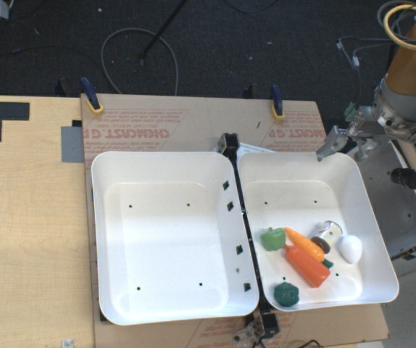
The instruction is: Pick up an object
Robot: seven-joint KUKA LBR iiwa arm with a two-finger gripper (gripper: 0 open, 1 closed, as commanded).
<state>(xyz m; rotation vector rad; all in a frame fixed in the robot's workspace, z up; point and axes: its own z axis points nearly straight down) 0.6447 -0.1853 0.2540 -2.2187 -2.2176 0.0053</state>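
The right bin [353,172] holds a cluster of toys near its front. A green pepper-like piece [272,238] lies beside a small orange carrot [306,243]. Below them is a bigger orange-red carrot [308,266]. A white egg [350,249] sits to their right, with a silvery round piece [328,232] just behind. A dark green lump [286,293] rests at the front edge. My gripper [347,145] hangs over the bin's far right corner, well behind the toys. It is open, with nothing between its fingers.
The left bin [106,194] stands beside the right one, with a black divider strip [238,216] between them. Cardboard [164,125] clamped by two blue-yellow clamps lies under both. A wooden benchtop [27,230] spreads to the left. Cables cross the dark floor behind.
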